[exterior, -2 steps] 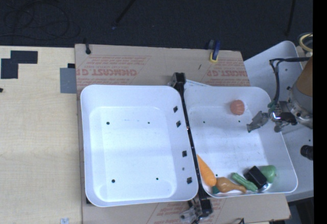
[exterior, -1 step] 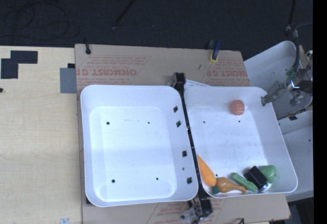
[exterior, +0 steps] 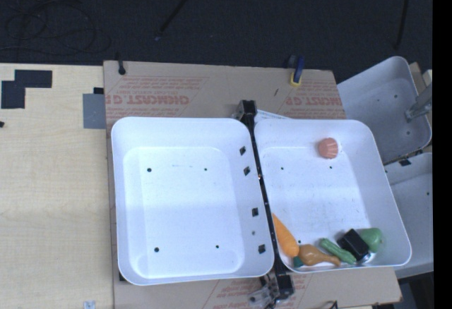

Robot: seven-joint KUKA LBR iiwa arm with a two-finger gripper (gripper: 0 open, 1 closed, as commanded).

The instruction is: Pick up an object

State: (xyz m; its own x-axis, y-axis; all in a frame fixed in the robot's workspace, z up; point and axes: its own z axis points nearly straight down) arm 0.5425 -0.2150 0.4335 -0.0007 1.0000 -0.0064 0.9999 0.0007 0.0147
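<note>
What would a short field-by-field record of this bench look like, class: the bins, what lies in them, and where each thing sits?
left bin: white, shallow, bare floor
right bin: white, shallow, holds all the objects
far part of right bin: pink ball, alone
near edge of right bin: orange carrot, tan piece, green pod, black block, green round piece, clustered together
under the bins: cardboard sheet
</note>
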